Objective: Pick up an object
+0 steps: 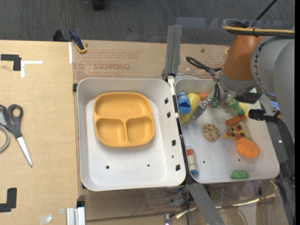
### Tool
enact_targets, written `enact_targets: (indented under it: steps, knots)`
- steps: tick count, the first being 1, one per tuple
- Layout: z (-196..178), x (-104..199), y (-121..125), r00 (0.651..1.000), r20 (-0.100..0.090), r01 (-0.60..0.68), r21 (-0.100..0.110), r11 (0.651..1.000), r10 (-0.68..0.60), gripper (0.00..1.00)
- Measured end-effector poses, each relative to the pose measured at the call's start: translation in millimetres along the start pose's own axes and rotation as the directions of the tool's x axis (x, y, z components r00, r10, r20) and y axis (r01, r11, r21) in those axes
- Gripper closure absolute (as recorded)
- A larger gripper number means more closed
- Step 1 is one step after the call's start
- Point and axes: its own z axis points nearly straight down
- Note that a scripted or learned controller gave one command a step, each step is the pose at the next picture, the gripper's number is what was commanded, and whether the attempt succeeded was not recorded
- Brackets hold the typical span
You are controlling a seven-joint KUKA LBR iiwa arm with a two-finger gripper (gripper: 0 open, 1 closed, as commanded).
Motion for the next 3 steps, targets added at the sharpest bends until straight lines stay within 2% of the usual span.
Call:
enact_targets:
  steps: [1, 2, 3]
  knots:
    - [1, 11, -52, 0.991, -0.006, -0.131, -0.003, 0.991, 0.131, 0.00]
    - [-9, 11, -52, 0.992, -0.004, -0.127, -0.003, 0.992, 0.127, 1.00]
    - [-156, 26, -5, 0.989, -0.005, -0.145, -0.003, 0.989, 0.145, 1.00]
